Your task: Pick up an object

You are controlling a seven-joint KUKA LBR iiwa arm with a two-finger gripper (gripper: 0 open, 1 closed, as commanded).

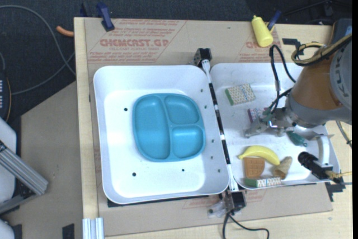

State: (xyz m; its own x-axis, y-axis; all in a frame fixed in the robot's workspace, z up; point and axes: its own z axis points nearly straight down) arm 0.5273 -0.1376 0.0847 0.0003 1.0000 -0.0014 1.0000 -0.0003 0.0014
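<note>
Over the right bin (224, 73) on the bench (140, 42) hangs the claw (258, 127), low above the bin floor; whether it is apart or together I cannot tell; nothing visibly sits in it; just below it lies a banana (260, 154), with a brown block (253, 167) and a cone-like piece (283, 166) beside; a speckled card (240, 94) lies farther up; the left bin (112, 87) holds a blue divided tray (168, 126).

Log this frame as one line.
arm: over right bin | gripper: low, near banana | left bin: blue tray | grasp: none seen
</note>
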